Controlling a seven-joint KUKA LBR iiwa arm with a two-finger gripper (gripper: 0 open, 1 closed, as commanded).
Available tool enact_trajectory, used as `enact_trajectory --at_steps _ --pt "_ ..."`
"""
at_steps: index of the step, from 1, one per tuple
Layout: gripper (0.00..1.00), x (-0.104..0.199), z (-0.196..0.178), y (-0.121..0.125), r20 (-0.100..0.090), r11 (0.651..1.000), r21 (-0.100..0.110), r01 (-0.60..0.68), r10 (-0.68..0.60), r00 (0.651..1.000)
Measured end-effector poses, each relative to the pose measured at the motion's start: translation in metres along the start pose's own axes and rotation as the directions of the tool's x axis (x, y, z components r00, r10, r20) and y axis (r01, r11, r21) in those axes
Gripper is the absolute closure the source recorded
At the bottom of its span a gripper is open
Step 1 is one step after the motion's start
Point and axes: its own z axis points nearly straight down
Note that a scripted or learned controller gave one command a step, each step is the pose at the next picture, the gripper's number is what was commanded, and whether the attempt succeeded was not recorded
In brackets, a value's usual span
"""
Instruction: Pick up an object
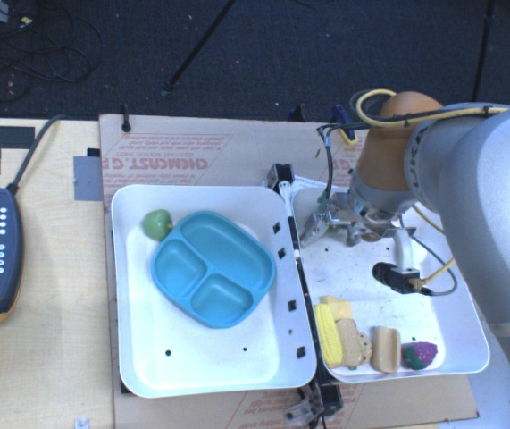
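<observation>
Camera view is showing one blue divided plate (pixel 213 268) and one green ball (pixel 156 224) lying in the left bin (pixel 138 347), four toy foods (pixel 372 345) lining the right bin's (pixel 469 347) near edge, all on a cardboard-covered bench (pixel 192 155).

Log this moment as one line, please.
arm over right bin | gripper at bin's upper left, grasp unconfirmed | toy food along its lower edge

Pale wooden bench (pixel 49 347) under dark carpeted floor (pixel 237 43) strewn with cables (pixel 22 61).
</observation>
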Motion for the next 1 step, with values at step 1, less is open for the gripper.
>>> enact_trajectory --at_steps 1 --pt "0.0 -0.0147 -0.0136 0.0006 0.001 1.0 -0.004 -0.002 0.002 1.0"
